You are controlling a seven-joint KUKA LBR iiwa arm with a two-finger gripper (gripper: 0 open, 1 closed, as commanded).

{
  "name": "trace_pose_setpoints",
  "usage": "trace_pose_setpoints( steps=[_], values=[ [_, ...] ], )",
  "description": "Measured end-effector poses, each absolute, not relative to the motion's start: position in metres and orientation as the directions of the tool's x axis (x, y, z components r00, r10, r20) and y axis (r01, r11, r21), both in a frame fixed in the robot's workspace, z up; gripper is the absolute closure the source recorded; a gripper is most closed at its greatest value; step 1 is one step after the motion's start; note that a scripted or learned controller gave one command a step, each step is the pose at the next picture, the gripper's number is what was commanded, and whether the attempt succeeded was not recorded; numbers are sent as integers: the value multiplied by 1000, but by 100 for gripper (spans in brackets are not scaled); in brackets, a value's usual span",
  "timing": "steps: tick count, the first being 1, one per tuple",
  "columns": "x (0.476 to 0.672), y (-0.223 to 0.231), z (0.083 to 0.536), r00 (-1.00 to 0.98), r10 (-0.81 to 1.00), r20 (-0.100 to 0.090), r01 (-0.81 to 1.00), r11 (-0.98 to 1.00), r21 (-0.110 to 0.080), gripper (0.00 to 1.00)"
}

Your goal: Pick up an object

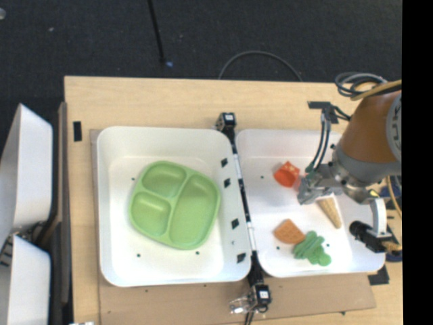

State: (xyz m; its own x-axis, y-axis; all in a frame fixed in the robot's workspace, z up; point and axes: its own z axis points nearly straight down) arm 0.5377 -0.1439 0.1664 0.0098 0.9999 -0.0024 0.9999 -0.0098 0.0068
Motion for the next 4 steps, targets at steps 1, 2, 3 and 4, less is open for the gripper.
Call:
trace_pose_setpoints(
  steps=[1, 2, 3, 4],
  values=[
    [545, -144, 230, -3, 1000, -2, 1000, 3, 8, 100],
    [546, -144, 236, -4, 1000, -1, 1000, 4, 2, 100],
    [564, -95, 248, -7, 1000, 1, 1000, 7, 3, 100],
    [582, -40, 248, -8, 1000, 1, 1000, 8, 2, 100]
  ],
)
